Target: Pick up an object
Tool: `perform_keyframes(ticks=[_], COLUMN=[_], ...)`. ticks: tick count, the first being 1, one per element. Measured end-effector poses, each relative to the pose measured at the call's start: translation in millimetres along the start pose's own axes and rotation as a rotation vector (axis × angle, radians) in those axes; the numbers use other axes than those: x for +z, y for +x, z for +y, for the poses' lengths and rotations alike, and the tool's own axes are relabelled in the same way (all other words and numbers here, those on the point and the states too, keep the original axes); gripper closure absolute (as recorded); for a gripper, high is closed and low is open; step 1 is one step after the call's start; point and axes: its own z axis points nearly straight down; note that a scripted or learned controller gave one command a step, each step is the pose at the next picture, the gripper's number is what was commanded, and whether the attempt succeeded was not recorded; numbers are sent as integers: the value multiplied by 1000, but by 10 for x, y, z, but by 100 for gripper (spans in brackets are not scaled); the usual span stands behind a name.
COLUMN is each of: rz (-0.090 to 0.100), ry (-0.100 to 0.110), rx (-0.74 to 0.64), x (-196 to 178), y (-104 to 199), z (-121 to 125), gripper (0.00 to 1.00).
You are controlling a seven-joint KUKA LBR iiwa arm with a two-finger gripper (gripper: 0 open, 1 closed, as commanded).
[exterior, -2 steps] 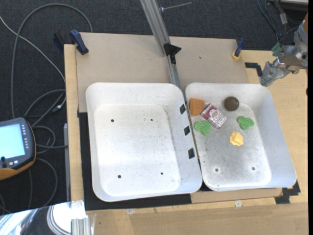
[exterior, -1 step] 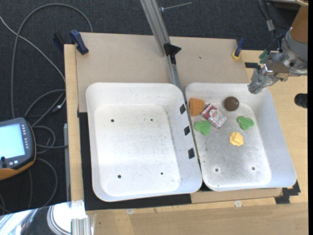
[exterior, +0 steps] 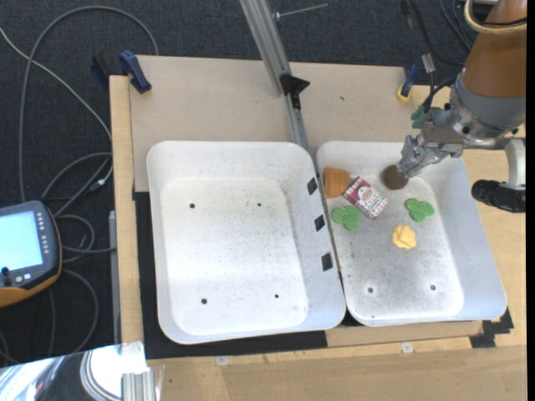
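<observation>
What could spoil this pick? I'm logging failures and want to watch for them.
1. The gripper hangs by a small brown object; it may push it aside rather than catch it.
2. The carton and orange piece lie close together, so a sweep could scatter them.

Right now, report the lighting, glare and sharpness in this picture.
Camera view: even overhead light; soft shadows under the gripper and toys in the right bin; the left bin is bright but not blown out; glare at the metallic bottom-left corner; the arm is slightly soft.
</observation>
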Motion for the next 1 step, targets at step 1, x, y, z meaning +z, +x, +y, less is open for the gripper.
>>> perform_keyframes(ticks=[1], rz=[0], ry=[-1], rx=[-1], x=[-35], y=[456], z=[-191], gripper=[100])
